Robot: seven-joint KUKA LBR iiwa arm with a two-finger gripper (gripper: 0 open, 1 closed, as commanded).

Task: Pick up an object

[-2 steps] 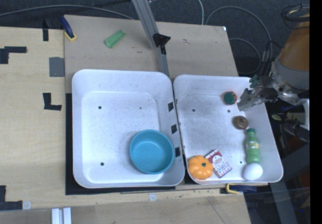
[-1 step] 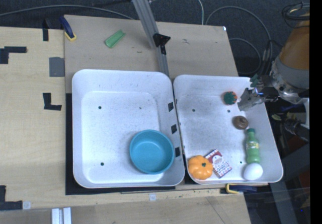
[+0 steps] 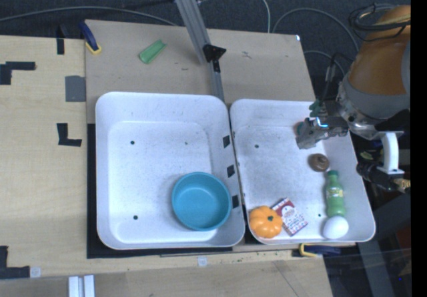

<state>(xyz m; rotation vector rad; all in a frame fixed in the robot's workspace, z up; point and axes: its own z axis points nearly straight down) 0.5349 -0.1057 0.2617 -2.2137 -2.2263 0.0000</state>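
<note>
Lowest in the frame, along the right bin's [image 3: 243,155] bottom edge, lie an orange pumpkin [image 3: 265,221], a red-and-white card [image 3: 289,216], a white egg [image 3: 335,227] and a green bottle [image 3: 334,194], with a brown disc [image 3: 318,162] above them. A blue bowl [image 3: 200,200] sits in the left bin [image 3: 110,155]. At the right bin's upper right, the tool [image 3: 309,134] hangs just above the disc; its state I cannot tell. Nothing looks lifted, so the whole pick remains
</note>
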